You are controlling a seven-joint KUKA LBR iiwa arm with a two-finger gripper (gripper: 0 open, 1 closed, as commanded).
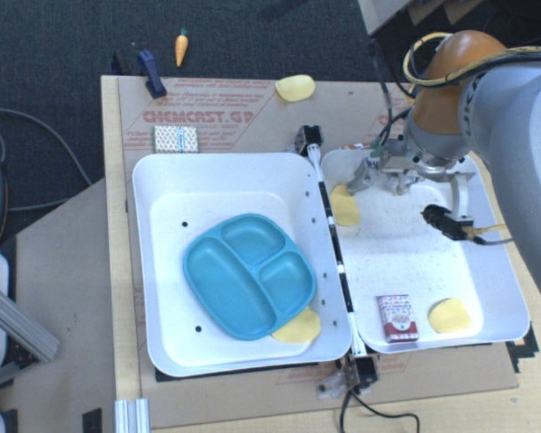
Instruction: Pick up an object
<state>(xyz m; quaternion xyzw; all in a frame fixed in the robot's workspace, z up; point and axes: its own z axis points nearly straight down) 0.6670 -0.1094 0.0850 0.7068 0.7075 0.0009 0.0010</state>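
My gripper [380,184] hangs over the back left part of the right bin [487,269], under the grey wrist and its orange band [457,69]. Its two grey fingers [357,179] stand spread apart with nothing between them, so it is open. A yellow lump [345,208] lies just below and left of the gripper, against the bin's left wall. Near the front of this bin lie a small red and white box [398,318] and another yellow lump [451,315].
The left bin [162,197] holds a blue divided plate [249,274] with a yellow piece [299,327] tucked under its front right edge. Behind the bins on the bench lie a yellow lump [295,87], a patterned packet [176,138] and a blue tool [151,74].
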